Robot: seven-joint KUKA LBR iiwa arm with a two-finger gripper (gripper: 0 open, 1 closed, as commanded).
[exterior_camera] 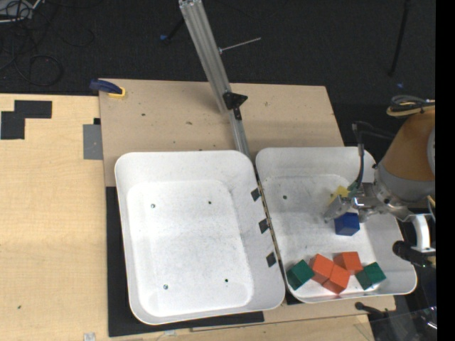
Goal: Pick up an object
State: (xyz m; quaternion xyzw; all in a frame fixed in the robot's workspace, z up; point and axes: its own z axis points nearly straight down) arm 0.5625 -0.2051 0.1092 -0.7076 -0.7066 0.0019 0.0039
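My arm comes in from the right over the right bin [298,169]. My pincer [346,206] hangs low above its floor, just over a blue cube [347,224]; I cannot tell how my pincer stands. A small yellow piece [343,190] sits beside it. Near the bin's front edge cluster two green blocks [300,273] and orange-red blocks [334,270]. The left bin [185,240] lies alongside.

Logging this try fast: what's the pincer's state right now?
Pincer: cannot be told; it sits low in the right bin, just above the blue cube.
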